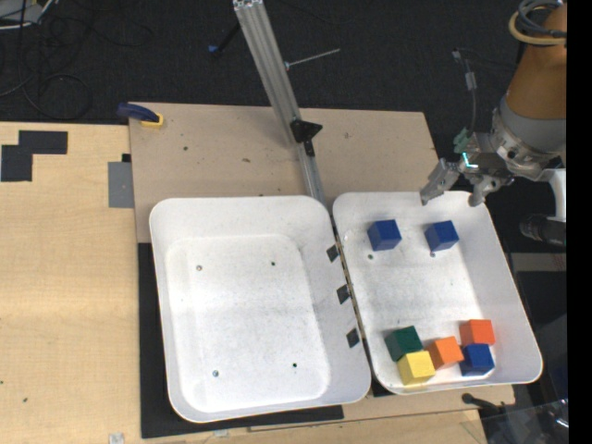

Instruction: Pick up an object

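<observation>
Wooden bench (65, 276) bears two white bins: left bin (176, 220), right bin (513, 294).

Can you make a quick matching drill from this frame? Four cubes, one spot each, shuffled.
Things:
1. green cube
2. yellow cube
3. red cube
4. upper-right blue cube

Places:
A. nearest the gripper
B. lowest in view, at the right bin's near rim
C. left end of the cluster
D. right end, above the low blue cube

Pairs: 1-C, 2-B, 3-D, 4-A
</observation>
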`<state>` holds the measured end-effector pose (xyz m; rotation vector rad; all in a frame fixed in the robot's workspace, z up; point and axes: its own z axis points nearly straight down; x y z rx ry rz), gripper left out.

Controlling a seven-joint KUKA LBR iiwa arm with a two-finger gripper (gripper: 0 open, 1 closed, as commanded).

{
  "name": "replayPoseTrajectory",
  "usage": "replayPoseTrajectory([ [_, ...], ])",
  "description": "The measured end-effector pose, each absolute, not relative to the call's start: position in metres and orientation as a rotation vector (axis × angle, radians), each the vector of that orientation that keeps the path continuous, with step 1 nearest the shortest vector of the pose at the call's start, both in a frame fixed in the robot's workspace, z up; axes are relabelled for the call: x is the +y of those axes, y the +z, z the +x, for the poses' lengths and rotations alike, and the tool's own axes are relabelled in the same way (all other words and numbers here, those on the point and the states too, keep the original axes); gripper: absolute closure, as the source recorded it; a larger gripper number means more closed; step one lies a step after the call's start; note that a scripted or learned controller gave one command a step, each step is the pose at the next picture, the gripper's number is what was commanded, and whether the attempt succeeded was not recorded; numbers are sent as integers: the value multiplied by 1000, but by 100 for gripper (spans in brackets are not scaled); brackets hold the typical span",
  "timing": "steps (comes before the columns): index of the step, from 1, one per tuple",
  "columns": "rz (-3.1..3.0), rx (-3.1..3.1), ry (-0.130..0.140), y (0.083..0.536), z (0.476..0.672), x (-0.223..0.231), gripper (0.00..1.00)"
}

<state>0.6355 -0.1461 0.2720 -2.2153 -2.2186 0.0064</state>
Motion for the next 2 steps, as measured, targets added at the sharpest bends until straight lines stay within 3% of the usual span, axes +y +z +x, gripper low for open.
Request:
replayPoseTrajectory([
  [1, -2216, -2223, 3, 275, 636, -146, 0],
  [2, -2213, -2222, 7, 230, 638, -142, 0],
])
